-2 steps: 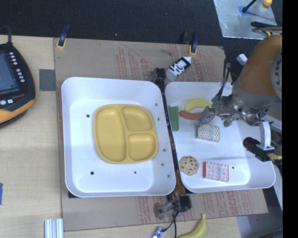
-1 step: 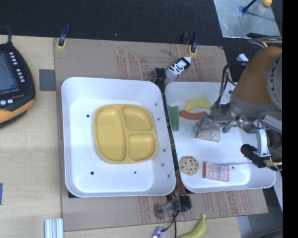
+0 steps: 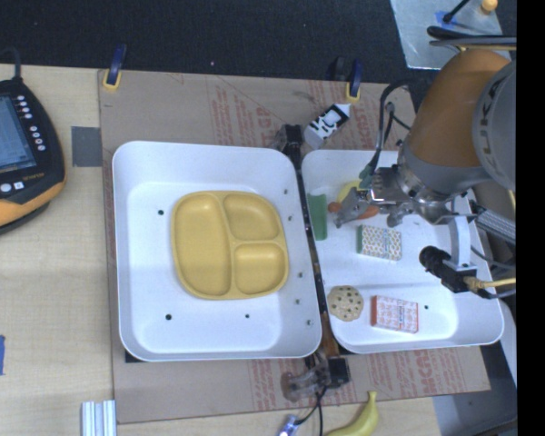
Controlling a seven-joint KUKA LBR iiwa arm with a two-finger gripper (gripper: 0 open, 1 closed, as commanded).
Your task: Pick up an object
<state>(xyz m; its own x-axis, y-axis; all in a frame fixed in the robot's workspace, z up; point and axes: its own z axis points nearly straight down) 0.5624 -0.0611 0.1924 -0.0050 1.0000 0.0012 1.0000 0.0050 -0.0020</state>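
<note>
**Over the right bin: gripper low among the small things**

Over the right bin [image 3: 436, 332] we see the arm reaching in from the right, with the gripper [image 3: 352, 209] low near the bin's left wall. From this slant we cannot tell whether it is spread, pressed together or pinching anything, because its tip blends into the items beneath it. We therefore do not count anything as held.

Any loose item would serve the task, and the candidates all lie in this bin:
- A green block [image 3: 319, 216] stands against the left wall, just beside the gripper.
- A small yellow piece [image 3: 349, 191] sits just behind the gripper, partly hidden by it.
- A patterned packet [image 3: 380, 242] lies flat near the middle.
- A cookie [image 3: 344, 303] and a red packet [image 3: 395, 313] lie towards the near edge, well apart from the gripper.

We judge that the gripper is placed for the green block or the yellow piece, since these are the things closest to it. The wall beside the block leaves little room on that side, which could spoil a grasp.

The left bin [image 3: 145, 334] carries only a yellow divided plate [image 3: 229, 243], lying flat and far from the arm. We read that as no part of the present attempt. The pick itself looks not yet done.
</note>
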